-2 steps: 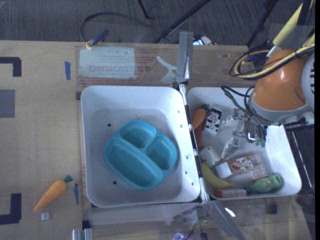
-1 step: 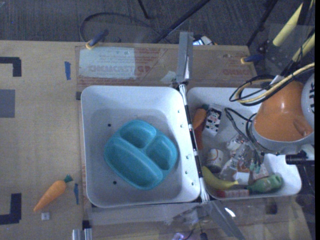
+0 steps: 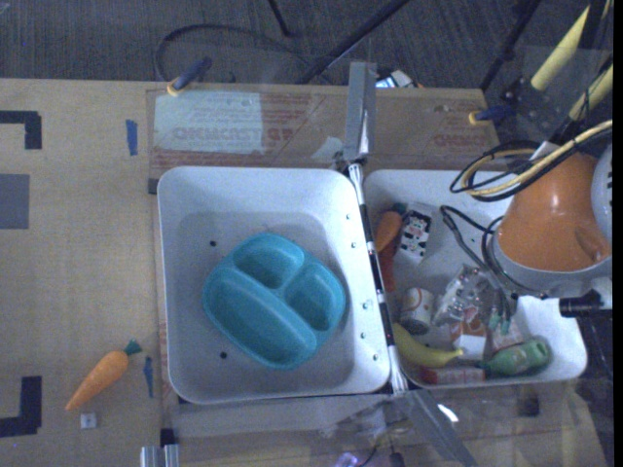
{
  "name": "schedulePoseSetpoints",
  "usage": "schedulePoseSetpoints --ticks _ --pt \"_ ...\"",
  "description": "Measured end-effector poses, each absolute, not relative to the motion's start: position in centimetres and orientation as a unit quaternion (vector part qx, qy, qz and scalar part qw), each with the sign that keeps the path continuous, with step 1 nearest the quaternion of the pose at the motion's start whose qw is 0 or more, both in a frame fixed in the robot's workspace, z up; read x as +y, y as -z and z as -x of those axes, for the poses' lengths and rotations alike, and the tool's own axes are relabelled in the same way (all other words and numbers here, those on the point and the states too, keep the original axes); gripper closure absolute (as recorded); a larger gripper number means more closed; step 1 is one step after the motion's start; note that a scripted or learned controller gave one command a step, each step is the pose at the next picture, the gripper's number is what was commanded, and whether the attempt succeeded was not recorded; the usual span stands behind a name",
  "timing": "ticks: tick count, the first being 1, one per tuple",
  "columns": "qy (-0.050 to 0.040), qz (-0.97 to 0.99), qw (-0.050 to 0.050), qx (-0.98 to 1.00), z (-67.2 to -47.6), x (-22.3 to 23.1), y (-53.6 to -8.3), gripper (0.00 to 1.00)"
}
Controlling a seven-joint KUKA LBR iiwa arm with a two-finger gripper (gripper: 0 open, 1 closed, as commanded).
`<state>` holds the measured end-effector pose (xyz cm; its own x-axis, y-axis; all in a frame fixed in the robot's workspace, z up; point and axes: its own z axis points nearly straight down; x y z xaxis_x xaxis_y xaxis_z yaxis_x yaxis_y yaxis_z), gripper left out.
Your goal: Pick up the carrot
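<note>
The pincer hovers inside the right bin, its grip impossible to tell; a carrot lies by that bin's left wall.

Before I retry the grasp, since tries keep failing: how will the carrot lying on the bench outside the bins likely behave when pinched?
The carrot tapers, so fingers may slide toward its tip. It looks round, so a nudge could roll it. Probably a light, stiff toy.

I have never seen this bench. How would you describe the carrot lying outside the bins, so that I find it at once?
Start at the left bin, which holds a blue divided plate. Look past its left wall to the bare bench surface, near the lower corner. There lies the carrot, orange with a green tip, alone on the wood and tilted.
</note>
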<state>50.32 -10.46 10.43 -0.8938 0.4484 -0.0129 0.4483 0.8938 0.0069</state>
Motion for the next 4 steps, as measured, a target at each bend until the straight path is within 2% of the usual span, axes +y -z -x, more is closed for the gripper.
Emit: schedulePoseSetpoints --ticks 1,2,3,4 --pt "-0.0006 -0.311 0.003 0.95 -53.7 -6.1 -32.3 1.0" --pt "-0.0005 -0.339 0.001 0.941 -48.0 0.7 -31.0 1.0" --pt "-0.0002 -0.302 0.0 0.953 -48.0 4.7 -29.6 1.0" --pt "-0.0004 -0.335 0.0 0.942 -48.0 3.0 -23.3 1.0"
